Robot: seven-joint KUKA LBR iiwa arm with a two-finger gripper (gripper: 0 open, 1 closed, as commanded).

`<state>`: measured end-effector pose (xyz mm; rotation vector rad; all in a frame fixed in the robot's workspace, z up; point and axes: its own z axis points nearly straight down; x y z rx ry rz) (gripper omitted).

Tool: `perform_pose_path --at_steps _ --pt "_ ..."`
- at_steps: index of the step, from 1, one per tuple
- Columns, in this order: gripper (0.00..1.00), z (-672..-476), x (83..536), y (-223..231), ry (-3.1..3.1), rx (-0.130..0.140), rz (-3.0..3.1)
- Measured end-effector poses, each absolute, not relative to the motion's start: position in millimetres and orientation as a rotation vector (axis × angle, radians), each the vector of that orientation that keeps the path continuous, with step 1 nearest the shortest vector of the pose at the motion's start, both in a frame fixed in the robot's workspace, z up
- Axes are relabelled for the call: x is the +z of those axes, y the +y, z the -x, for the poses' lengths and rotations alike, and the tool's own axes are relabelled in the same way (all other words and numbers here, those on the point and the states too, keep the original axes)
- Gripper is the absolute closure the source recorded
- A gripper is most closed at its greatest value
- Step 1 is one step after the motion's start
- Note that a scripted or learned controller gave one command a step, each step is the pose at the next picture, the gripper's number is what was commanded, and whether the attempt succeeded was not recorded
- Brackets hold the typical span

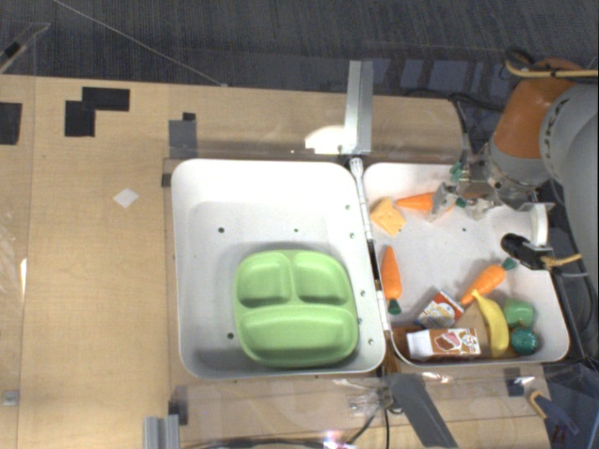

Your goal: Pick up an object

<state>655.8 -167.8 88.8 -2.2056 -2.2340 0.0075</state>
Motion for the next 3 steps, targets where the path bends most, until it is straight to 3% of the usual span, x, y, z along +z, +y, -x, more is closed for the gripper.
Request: perform_pose_path --at_steps 1,2,3 --pt "0.00 -560.9 99.3 -205.2 -2.127 -0.005 2.317" --pt "0.00 -510.8 92.4 -188.4 -2.135 -0.018 2.328" --pt "0.00 -495.0 92.8 -185.4 -2.206 -0.021 2.271"
